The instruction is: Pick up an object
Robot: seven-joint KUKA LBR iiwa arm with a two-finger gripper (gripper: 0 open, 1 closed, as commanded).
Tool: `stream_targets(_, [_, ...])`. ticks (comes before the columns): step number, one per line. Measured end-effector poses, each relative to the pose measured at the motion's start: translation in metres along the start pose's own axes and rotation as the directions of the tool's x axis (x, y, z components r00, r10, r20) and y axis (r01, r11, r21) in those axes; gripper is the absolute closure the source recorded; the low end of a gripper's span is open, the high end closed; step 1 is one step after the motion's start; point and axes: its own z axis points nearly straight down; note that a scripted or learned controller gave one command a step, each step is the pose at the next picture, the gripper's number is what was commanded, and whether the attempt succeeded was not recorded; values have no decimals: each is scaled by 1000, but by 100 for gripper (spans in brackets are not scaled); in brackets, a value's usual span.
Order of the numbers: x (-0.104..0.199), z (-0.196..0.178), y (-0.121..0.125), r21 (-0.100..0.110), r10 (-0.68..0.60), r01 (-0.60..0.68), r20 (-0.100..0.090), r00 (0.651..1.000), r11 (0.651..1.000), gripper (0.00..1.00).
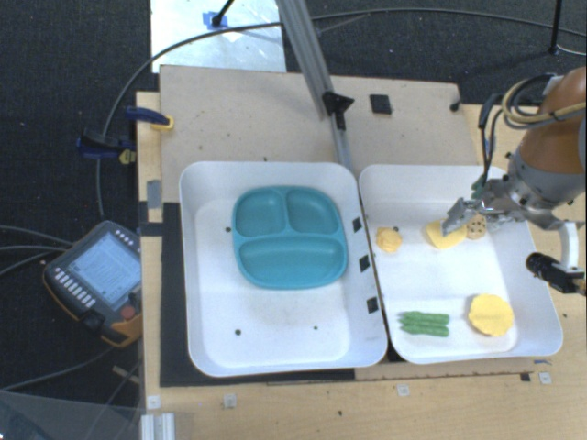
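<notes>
My gripper point(466, 216) hangs low over the far part of the right bin point(523, 273), reaching in from the right. Directly at its tip lies a pale yellow curved piece point(442, 238), with a small brown speckled piece point(476, 229) beside it. I cannot tell whether the gripper touches either one. A small orange-yellow lump point(389, 240) sits to the left, near the bin's left wall. Near the front of the bin lie a bunch of green beans point(424, 323) and a round yellow piece point(491, 314).
The left bin point(206, 273) holds a teal divided plate point(290, 236). Black clips point(359, 262) line the seam between the bins. A metal pole point(312, 49) slants over the bench at the back. A teach pendant point(96, 278) lies off the bench at the left.
</notes>
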Motion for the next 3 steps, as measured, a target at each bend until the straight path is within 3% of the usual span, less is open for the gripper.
stream_targets(1, [-4,60,0,-3,0,0,1,1000,1000,0])
stream_targets(2, [-4,48,0,-5,0,0,1,1000,1000,100])
stream_targets(3, [-5,1,10,-6,-3,3,1,1000,1000,100])
